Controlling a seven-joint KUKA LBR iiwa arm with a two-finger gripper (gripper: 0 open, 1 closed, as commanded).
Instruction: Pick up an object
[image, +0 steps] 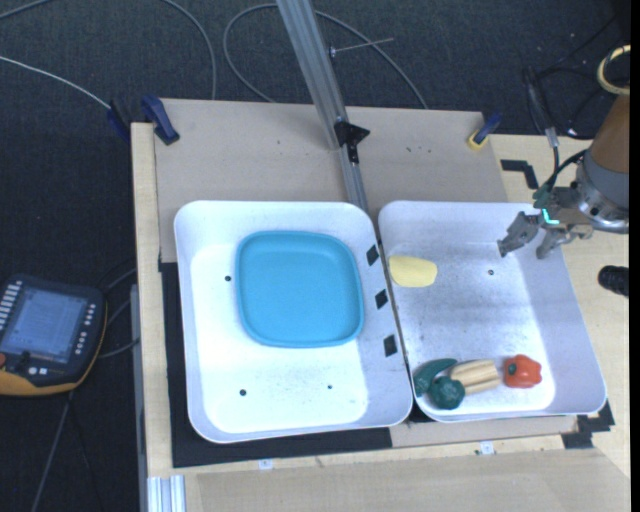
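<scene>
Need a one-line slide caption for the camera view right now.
End effector hovers at right white bin's top edge; pale yellow lump, green, tan, red toys below; square blue plate in left bin.

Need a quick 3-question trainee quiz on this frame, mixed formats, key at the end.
1. True or false: the blue plate lies in the left bin.
2. Which thing lies nearest the divider between the bins, in the right bin? A) red pepper B) yellow piece C) tan stick
3. Fill in: the gripper is over the right bin's ____ right corner (far or near).

Key
1. True.
2. B; the red pepper, tan stick and a green piece sit along the near edge.
3. Far; nothing shows between its fingers.
</scene>
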